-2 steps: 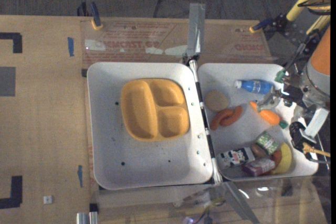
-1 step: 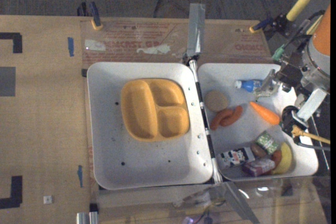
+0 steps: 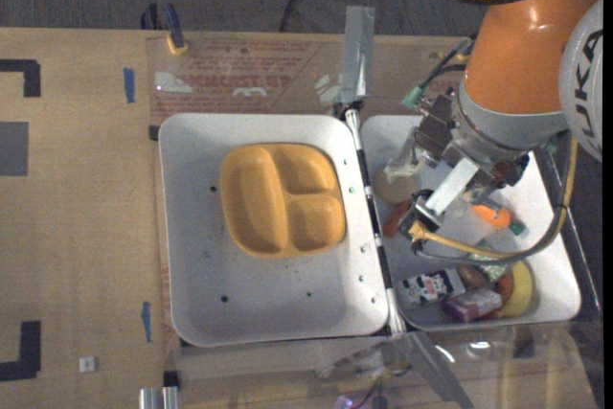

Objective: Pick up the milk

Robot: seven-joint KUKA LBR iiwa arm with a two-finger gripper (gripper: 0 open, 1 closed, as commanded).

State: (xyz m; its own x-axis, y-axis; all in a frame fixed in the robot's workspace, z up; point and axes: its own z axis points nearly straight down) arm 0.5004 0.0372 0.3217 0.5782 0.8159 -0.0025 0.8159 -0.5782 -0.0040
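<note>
The milk (image 3: pixel 432 285) is a small white carton with black patches. It lies on its side near the front edge of the right bin (image 3: pixel 565 287). My gripper (image 3: pixel 418 156) hangs over the back left part of that bin, well behind the milk and apart from it. The arm's orange band (image 3: pixel 522 14) and grey wrist hide much of the bin's back half. Nothing shows as held.
Beside the milk lie a purple box (image 3: pixel 472 305), a yellow banana (image 3: pixel 521 290) and a brown item (image 3: pixel 473 276). An orange carrot (image 3: pixel 494 216) and a reddish-brown sausage (image 3: pixel 395 218) lie nearer the gripper. The left bin (image 3: pixel 192 283) holds a yellow divided plate (image 3: pixel 283 198).
</note>
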